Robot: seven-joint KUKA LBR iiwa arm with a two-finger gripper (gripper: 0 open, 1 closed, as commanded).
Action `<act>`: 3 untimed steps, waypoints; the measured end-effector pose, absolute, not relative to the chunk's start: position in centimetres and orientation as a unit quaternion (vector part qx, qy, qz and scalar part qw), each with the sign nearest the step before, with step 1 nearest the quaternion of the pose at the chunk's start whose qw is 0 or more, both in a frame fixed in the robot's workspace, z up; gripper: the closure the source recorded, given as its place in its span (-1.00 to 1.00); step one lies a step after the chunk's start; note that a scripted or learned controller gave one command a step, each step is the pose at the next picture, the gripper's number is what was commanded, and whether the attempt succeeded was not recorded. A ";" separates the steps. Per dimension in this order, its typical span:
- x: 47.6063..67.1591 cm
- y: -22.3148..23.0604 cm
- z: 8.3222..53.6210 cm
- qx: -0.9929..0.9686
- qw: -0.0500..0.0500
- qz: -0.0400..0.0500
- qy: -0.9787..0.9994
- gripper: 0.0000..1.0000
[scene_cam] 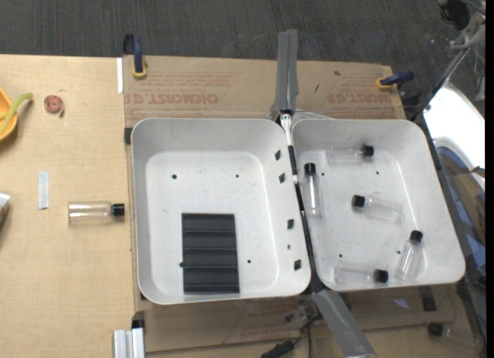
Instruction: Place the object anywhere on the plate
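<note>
Camera view: vial (409,252) in right bin's (450,225) lower right corner, perhaps slipping against wall when grasped; gripper state impossible to tell.

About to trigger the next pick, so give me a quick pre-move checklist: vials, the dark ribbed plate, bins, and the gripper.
1. Vials to pick: ok. Five clear black-capped vials lie in the right bin, e.g. one near its middle and one against its left wall.
2. Vials apart enough to grasp: ok for the middle one; the front pair lie close to the wall.
3. Plate: ok. The dark ribbed plate lies flat in the left bin, nothing on it.
4. Stray vial: not ok, it lies outside the bins on the bench.
5. Gripper state: cannot tell.
</note>
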State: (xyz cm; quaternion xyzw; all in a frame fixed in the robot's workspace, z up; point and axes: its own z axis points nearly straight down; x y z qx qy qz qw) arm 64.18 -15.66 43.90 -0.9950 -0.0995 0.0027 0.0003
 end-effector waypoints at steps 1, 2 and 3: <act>62.6 -22.3 43.9 -0.977 0.001 0.003 -0.215 -1.00; 64.5 -15.9 43.9 -0.991 0.000 0.003 -0.135 -1.00; 63.6 -22.3 44.0 -0.975 0.001 0.002 -0.220 -1.00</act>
